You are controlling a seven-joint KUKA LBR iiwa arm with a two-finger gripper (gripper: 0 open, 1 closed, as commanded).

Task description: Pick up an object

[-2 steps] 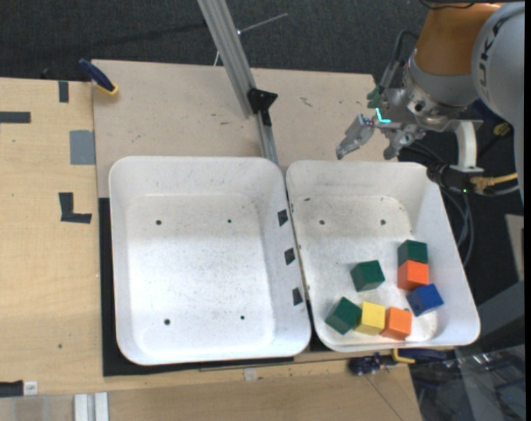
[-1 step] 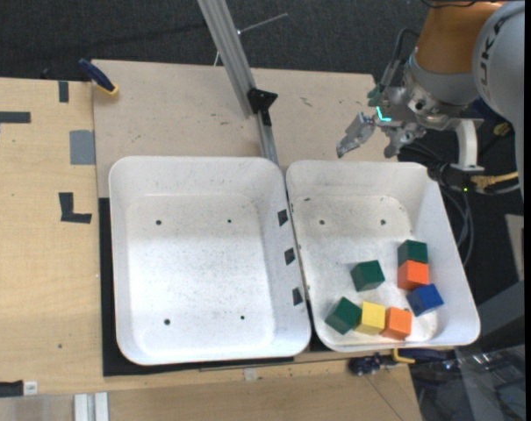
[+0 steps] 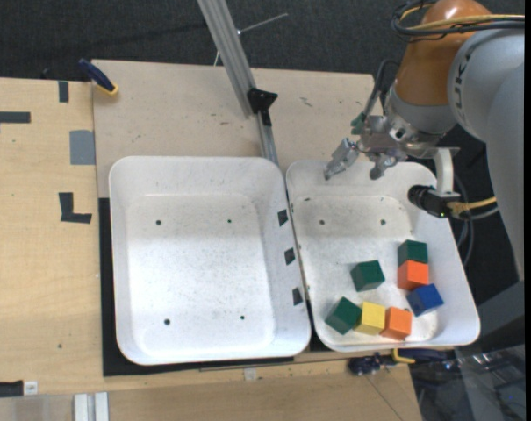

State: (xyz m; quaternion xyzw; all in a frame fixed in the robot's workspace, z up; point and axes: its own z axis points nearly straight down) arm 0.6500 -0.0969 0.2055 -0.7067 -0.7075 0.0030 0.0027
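Several small blocks lie in the near right part of the right bin (image 3: 335, 209). A green block (image 3: 367, 275) sits alone toward the middle. By the right wall a dark green block (image 3: 412, 252), an orange block (image 3: 413, 274) and a blue block (image 3: 425, 298) stand in a line. Along the near rim a green block (image 3: 343, 315), a yellow block (image 3: 372, 317) and an orange block (image 3: 397, 323) touch each other. My gripper (image 3: 357, 165) hangs over the far edge of the right bin, open, with nothing between its fingers, well away from the blocks.
The left bin (image 3: 195, 253) stands beside the right one, sharing a middle wall. A slanted metal pole (image 3: 234, 55) crosses the bench behind the bins. A black cable plug (image 3: 427, 200) hangs off the arm over the right bin's far right corner.
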